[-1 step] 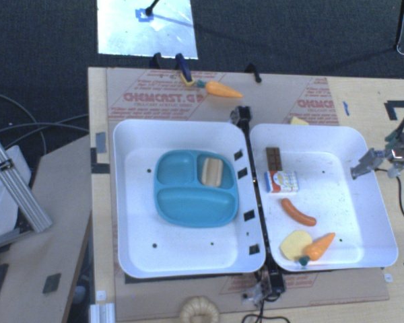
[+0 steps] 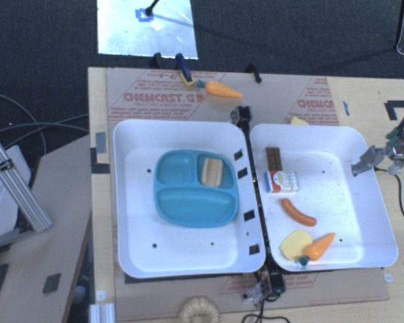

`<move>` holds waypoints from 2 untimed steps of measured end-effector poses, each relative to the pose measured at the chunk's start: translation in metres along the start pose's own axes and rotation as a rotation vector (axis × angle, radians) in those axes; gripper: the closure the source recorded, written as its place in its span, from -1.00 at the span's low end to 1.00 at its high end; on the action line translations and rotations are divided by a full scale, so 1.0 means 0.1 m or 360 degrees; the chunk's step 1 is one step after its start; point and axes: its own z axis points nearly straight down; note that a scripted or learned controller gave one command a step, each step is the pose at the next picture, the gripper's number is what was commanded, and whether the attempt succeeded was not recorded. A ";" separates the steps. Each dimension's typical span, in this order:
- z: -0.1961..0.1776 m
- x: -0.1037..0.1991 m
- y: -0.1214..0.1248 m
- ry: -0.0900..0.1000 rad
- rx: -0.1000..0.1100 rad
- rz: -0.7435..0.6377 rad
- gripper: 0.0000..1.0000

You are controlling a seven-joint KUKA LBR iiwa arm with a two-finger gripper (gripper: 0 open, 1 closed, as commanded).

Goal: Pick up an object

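Note:
The right bin (image 2: 363, 200) holds a brown chocolate bar (image 2: 274, 159), a small white box with red and blue print (image 2: 281, 181), an orange-red sausage (image 2: 298, 212), a yellow slice (image 2: 294, 243) and an orange carrot (image 2: 319, 246) lying against that slice. In the left bin (image 2: 135, 180) a blue divided plate (image 2: 188, 197) carries a tan piece of bread (image 2: 211, 172) in its upper right compartment. My gripper (image 2: 365, 163) hangs over the right bin's right rim, apart from all the objects, with nothing visibly in it.
A second carrot (image 2: 220, 89) lies on the brown board behind the left bin. A small yellow piece (image 2: 298, 120) sits just behind the right bin. A beige ring (image 2: 200, 309) lies at the board's front edge. Black clips (image 2: 249, 194) line the seam between the bins.

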 end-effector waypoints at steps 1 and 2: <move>0.62 0.04 -0.01 0.0003 0.0009 0.0002 -1.00; 1.04 0.04 0.00 0.0002 0.0006 0.0003 -1.00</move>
